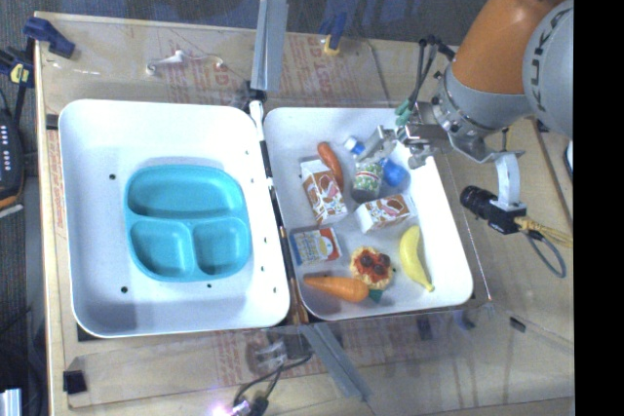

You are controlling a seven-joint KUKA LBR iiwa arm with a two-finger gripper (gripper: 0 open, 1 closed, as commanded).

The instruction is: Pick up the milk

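Note:
Two white-and-red cartons lie in the right bin (458, 253). One milk carton (325, 192) is near the bin's left wall, and a second similar carton (388, 210) lies in the middle. My gripper (398, 147) hangs over the far right part of this bin, above a small green-labelled can (368, 176) and a blue object (394, 173). Its fingers stand apart with nothing between them. It is to the right of and behind the left carton and touches neither carton.
The right bin also holds an orange sausage-like piece (331, 161), a flat blue-edged packet (314, 245), a carrot (336, 287), a pizza slice (372, 266) and a banana (416, 258). A turquoise divided tray (187, 221) lies in the left bin (88, 151).

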